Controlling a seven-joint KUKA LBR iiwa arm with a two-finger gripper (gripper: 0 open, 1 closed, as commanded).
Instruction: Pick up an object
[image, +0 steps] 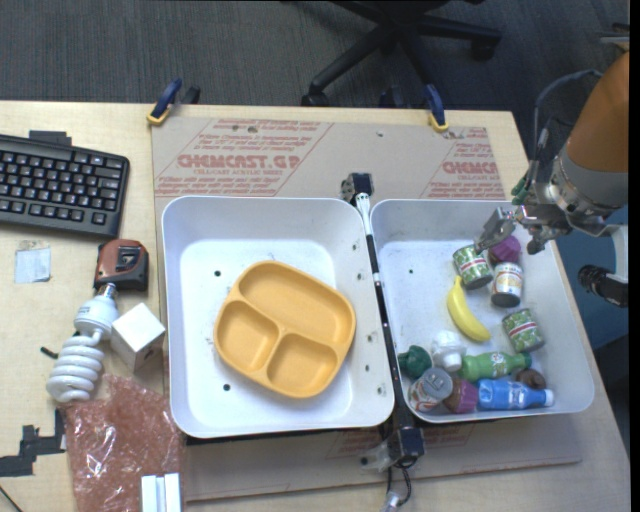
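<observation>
Grey hand (503, 232) hovers over the right bin (572, 330) at 1 o'clock. Finger state cannot be told. Yellow banana (464, 312) lies mid-bin.

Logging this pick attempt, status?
Gripper low over right bin's far corner, nothing visibly held. Purple object and small can directly beneath. Clutter tight there; banana nearby.

Bench (60, 130), pale wood top, fills most of frame. Cardboard sheet (300, 150) printed red lies across centre, clamped at upper edge. On sheet: two white bins side by side, left bin (190, 300), right bin (420, 230). Left of sheet on bare bench: black keyboard (55, 185) upper left, tape measure (122, 264), spiral bulb (82, 350), white cube (138, 332), pinkish bag (115, 440) lower left.
</observation>
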